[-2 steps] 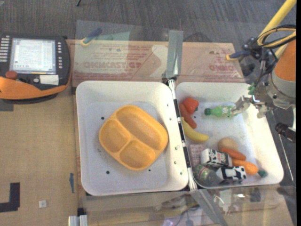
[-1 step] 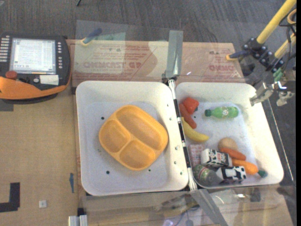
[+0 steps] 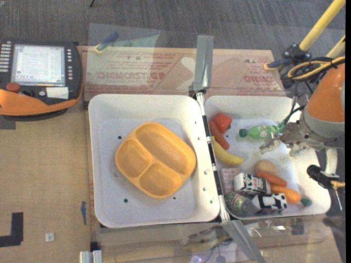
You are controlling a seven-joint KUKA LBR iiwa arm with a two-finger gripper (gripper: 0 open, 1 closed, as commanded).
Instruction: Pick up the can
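Hovering over the right white bin (image 3: 321, 199), my pincer (image 3: 285, 141) sits beside a green plastic bottle (image 3: 258, 131), well apart from the dark, seemingly green-topped can (image 3: 239, 203); its spread I cannot tell.

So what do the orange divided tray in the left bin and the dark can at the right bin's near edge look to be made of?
The orange three-compartment tray looks like moulded plastic: uniform colour, rounded edges, a soft matte sheen. The dark can lying on its side is probably metal with a printed label, judging by a glint on its rounded end, though it is small and blurry here, so that is tentative.
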